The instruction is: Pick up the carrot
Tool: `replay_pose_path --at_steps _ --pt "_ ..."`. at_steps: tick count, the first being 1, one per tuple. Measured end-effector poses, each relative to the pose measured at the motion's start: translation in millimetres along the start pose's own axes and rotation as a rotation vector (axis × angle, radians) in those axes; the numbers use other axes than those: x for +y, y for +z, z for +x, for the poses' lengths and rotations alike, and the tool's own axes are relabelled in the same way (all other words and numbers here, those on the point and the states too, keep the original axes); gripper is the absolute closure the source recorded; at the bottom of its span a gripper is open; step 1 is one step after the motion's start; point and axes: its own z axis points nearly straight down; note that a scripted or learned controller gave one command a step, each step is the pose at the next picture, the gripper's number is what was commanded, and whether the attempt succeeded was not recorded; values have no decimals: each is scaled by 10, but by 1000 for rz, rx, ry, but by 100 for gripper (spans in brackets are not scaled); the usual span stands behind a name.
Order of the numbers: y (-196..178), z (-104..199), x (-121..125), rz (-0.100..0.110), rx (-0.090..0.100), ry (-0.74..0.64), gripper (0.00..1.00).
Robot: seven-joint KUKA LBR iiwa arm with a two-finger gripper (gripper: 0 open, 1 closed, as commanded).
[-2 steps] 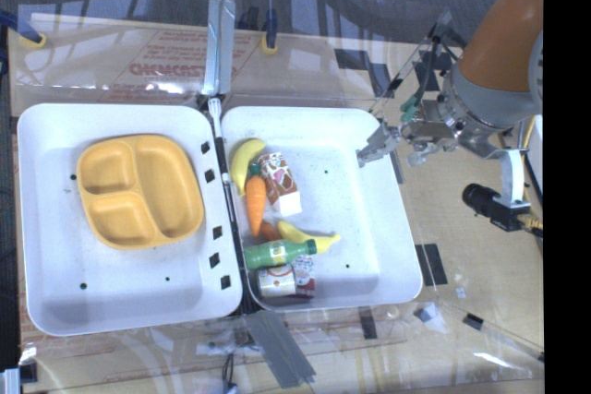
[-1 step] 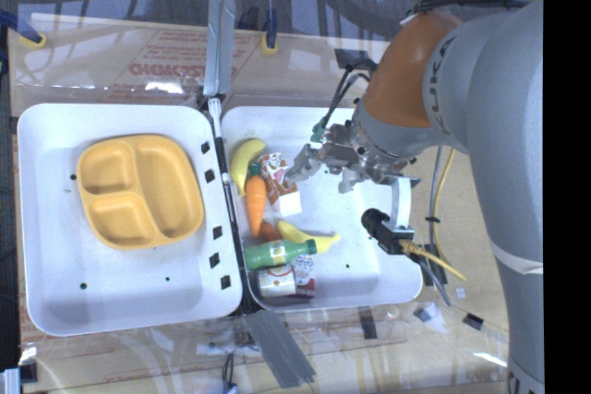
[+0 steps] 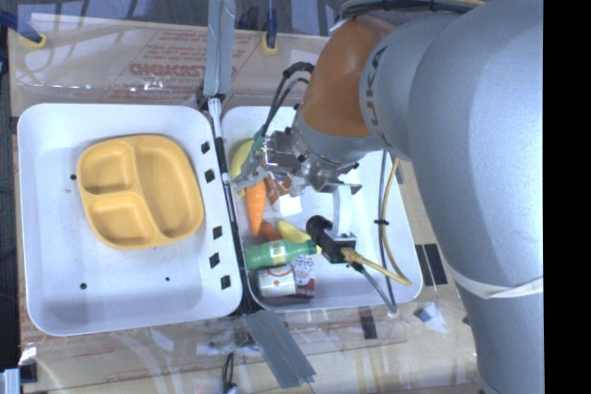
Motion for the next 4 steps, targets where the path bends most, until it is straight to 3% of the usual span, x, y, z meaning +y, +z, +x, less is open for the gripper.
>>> replay_pose_path --at_steps 1,2,3,4 --pt "-816 -157 1 -4 0 -136 0" --pt "5 54 334 0 0 -126 0" --pt "-58 62 343 5 -1 -134 100" --pt "-515 568 538 -6 -1 -485 100"
